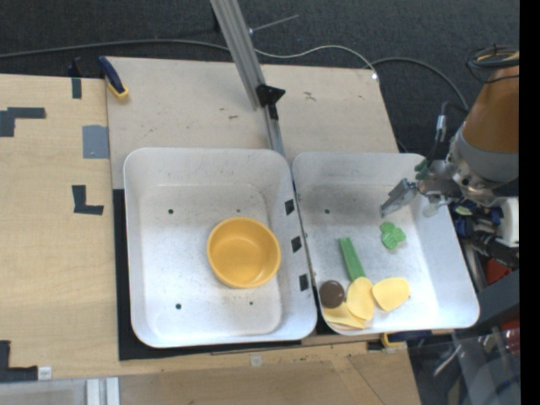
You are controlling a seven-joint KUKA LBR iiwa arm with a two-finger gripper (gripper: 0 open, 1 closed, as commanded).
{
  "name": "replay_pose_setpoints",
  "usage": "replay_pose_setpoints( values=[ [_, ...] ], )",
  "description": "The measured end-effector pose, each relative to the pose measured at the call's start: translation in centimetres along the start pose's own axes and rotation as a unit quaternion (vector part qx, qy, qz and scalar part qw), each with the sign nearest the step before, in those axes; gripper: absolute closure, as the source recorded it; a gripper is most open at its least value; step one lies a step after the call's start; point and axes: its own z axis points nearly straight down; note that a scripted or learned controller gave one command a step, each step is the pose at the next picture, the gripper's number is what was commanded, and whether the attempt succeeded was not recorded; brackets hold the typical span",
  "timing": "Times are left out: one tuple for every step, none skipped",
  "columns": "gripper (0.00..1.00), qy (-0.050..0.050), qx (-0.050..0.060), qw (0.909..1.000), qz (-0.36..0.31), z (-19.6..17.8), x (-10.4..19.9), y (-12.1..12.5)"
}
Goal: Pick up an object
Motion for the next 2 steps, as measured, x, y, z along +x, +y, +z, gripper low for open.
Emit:
replay_pose_setpoints(
  values=[
    [0.0,0.0,0.0,1.0,0.0,0.0,0.0,0.0],
    [0.0,0.0,0.002,1.0,0.001,4.7,-0.7,0.3]
  ],
)
